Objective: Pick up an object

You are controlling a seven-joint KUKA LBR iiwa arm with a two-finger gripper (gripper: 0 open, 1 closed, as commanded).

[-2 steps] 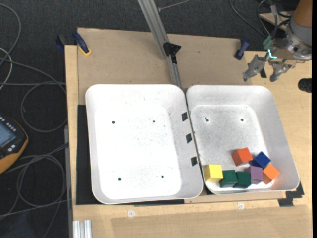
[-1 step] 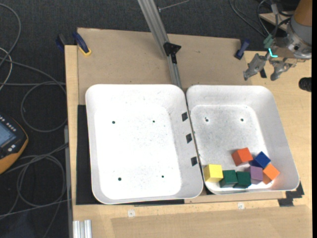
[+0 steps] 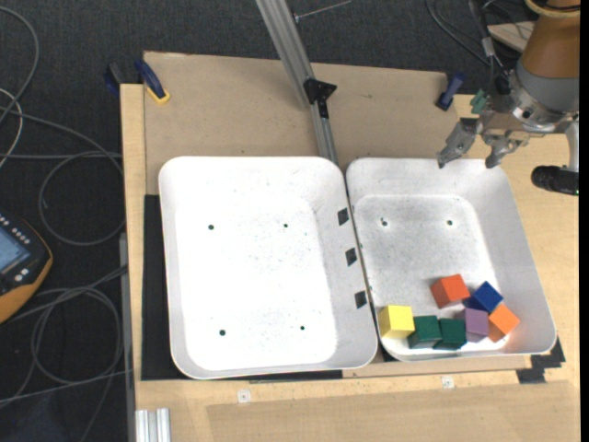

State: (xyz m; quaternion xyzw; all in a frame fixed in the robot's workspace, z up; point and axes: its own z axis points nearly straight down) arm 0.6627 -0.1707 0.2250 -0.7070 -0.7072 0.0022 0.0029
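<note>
Dark carpet with loose cables is running all around a light wooden bench (image 3: 239,99), and two shallow white bins are sitting side by side on it. The left bin (image 3: 253,265) is taking up the middle of the frame, the right bin (image 3: 442,256) is sitting just beside it, touching along the inner edge. A grey metal pole (image 3: 290,53) is slanting down from the top of the frame toward the gap between them.

All the blocks are bunching up in the lower right corner of the right bin: a yellow block (image 3: 398,319) on the left end, two green blocks (image 3: 438,331) just beside it, a purple block (image 3: 476,321), a blue block (image 3: 486,296), a red block (image 3: 449,289) and an orange block (image 3: 503,319) at the far right.

The arm is coming in at the upper right of the frame, and the tool (image 3: 474,155) is hanging over the upper right rim of the right bin with its fingers spread apart, gripping nothing, well apart from the blocks.
</note>
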